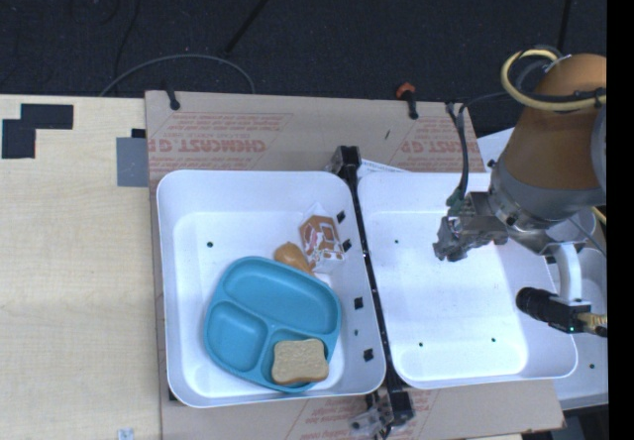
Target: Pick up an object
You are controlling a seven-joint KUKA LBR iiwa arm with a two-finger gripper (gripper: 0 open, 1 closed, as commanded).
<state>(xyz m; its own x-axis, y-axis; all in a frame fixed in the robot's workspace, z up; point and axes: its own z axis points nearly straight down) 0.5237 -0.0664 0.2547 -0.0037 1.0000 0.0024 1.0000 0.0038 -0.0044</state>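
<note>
Bench: a pale wooden bench top (69,260) under a flat brown cardboard sheet with red printing (258,136); the sheet carries both bins.
Arm: the grey arm with its orange band (565,121) reaches in from the right side of the view, above the right bin's far right part.
Left bin: a shallow white plastic bin (183,230) holding the tray, the packet and the small round object.
Right bin: a shallow white plastic bin (456,329), side by side with the left one and touching it along a black clipped seam in the middle.
Tray: a light blue plastic divided tray with rounded corners (263,314), lying flat in the near half of the left bin, turned at a slant.
Gripper: the dark grey two-finger gripper (456,240) hangs over the right bin's middle, toward its far side; whether its fingers are spread or closed, I cannot tell, and I see nothing between them.
Bread: a tan square slice of toy bread (299,362) lying in the tray's near right compartment.
Packet: a small clear-wrapped snack packet with an orange and white print (321,238), just beyond the tray's far right corner, near the seam.
Round object: a small orange-brown rounded object (291,256), touching the packet's left side and the tray's far edge.
Task's things: all in the left bin, well apart from the gripper.
</note>
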